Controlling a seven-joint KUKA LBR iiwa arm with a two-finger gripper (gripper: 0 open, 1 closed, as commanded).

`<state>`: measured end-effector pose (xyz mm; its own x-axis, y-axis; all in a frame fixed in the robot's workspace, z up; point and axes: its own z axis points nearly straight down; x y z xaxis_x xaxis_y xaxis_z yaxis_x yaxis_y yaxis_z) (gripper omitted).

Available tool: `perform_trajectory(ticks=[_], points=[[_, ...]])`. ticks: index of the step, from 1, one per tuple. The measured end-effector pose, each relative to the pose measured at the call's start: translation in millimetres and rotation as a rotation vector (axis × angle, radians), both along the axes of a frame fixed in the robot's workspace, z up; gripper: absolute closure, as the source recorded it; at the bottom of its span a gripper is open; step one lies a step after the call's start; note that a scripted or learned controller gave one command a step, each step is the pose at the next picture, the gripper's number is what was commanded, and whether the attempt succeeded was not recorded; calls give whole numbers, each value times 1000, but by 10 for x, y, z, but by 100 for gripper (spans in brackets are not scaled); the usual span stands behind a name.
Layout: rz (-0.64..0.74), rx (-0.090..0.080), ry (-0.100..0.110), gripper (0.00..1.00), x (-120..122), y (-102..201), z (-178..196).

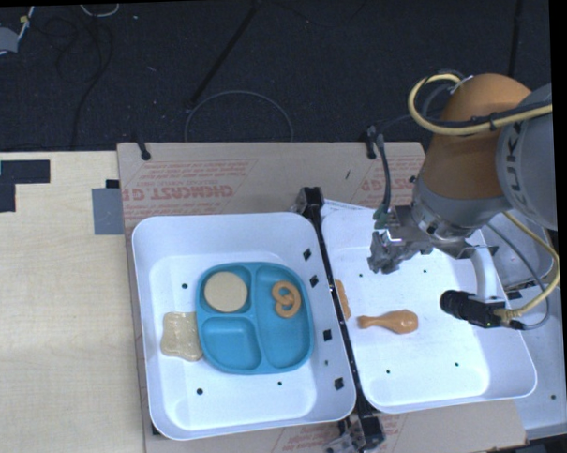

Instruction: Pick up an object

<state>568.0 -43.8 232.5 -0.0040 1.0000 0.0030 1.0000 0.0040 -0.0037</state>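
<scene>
The big grey arm [487, 156] leans in over the right bin [459, 377], and beside it the left bin [162, 245] carries a blue divided tray [256, 349] with a round cracker [224, 291] and a pretzel [286, 299] in its upper compartments, plus a pale slice of bread [180, 335] just off the tray's left edge. The gripper [386, 259] hangs above the right bin's upper left part with nothing visibly in it, though from here I cannot tell how far apart it stands. Nothing looks picked yet: the likeliest target, a tan drumstick-shaped toy [389, 321], lies flat on the bin floor, near but apart from the claw, so reaching, closing and lifting all remain.
</scene>
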Motion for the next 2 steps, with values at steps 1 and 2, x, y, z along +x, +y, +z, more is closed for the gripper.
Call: perform_trajectory(ticks=[1, 2], points=[[1, 0, 2, 100, -260, 571, 14], [0, -1, 3, 100, -487, 1114, 59]])
